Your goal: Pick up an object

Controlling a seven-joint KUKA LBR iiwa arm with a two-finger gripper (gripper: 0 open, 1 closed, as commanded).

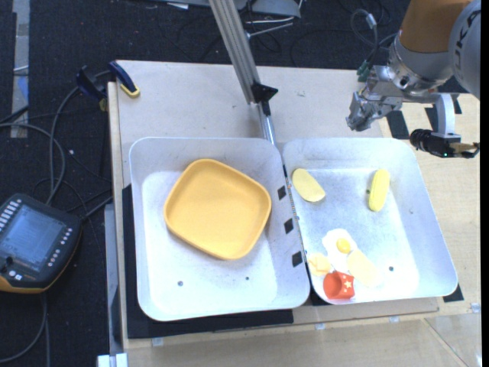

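Objects for picking all sit in the right bin (428,228), and we count several of them. We have a pale yellow wedge (308,185) near the bin's back-left corner, just inside its left wall, and a yellow banana-like piece (378,189) lying toward the back-right, well apart from the wedge. Down at the front edge we see a cluster: a white-and-yellow fried-egg shape (340,243), a small yellow bit (318,264) touching its left side, a pale oval (361,267) and a red piece with white marks (338,284), all pressed together so closely that we cannot tell where one ends and another begins.

Over in the left bin (145,205) a yellow square plate (218,207) lies flat across the middle.

We look for writing and find none we can read; the handheld pendant (30,241) on the floor at left shows a screen, but its contents are too small to make out.

Now the gripper (365,112): it hangs above the bench beyond the right bin's back edge, clear of every object. It looks dark and blurred, and whether it is spread or closed we cannot tell. The arm (435,21) is cut off by the top-right corner of the view.
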